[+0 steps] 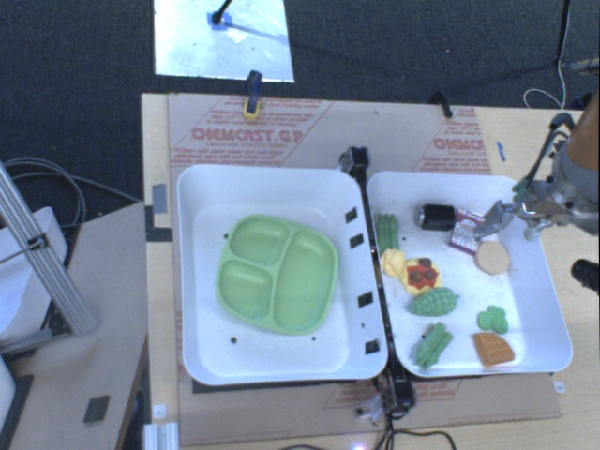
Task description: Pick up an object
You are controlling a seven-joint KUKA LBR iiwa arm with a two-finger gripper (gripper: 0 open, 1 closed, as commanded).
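Wooden bench (159,279), cardboard sheet (281,134), two white bins (202,251) side by side

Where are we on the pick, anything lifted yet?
Nothing looks lifted: the food items, among them the pizza slice, black can and round cookie, lie in the right bin. In hand: the pincer hovers above the purple packet. Left: closing on an object and raising it.

Even overhead light, image soft.
Glare on the metal sheet (223,26) at 11 o'clock; faint shadows inside both bins (272,190).
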